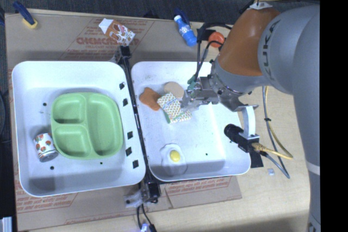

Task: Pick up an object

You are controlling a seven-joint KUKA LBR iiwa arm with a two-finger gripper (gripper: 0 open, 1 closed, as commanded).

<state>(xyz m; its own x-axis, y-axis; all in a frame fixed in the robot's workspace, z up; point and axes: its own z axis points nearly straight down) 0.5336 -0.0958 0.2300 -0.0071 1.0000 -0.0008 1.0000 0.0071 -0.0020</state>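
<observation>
In the right bin lie several objects: a patterned green and orange block, a brown bread-like piece, a tan round piece behind it, and a toy fried egg near the front wall. My gripper hangs over the right bin's middle, just right of the patterned block and close to its edge. The wrist hides much of the fingers, and nothing shows between them.
The left bin holds a green divided plate and a small patterned cup lying on its side. A blue bottle and a wrapped packet lie on the cardboard behind the bins. Cables hang by the right bin's right wall.
</observation>
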